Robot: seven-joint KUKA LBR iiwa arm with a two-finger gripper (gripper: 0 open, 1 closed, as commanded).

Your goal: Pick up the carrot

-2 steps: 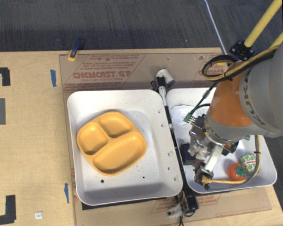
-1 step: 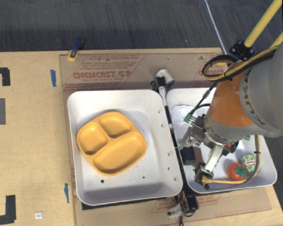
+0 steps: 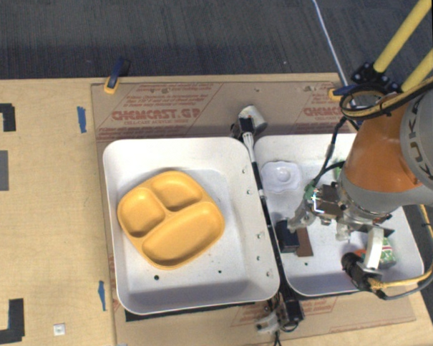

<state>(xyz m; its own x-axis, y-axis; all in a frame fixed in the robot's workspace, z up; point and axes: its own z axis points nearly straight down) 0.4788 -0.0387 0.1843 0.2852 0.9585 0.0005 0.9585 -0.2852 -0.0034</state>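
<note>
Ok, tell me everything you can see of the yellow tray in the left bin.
The yellow tray is a glossy, plastic-looking dish with rounded edges, split by raised ridges into three compartments: two smaller ones at the far side and one larger one nearer the camera. It lies flat, turned at an angle, on the floor of the left bin, roughly central. Nothing shows in its compartments, and nothing but the bin touches it.

1 fixed camera looks down on me at a slant from above the desk (image 3: pixel 46 212), far enough back to take in both white bins: the left bin (image 3: pixel 126 230) and the right bin (image 3: pixel 328 275). My arm (image 3: pixel 377 162) enters from its right.
</note>
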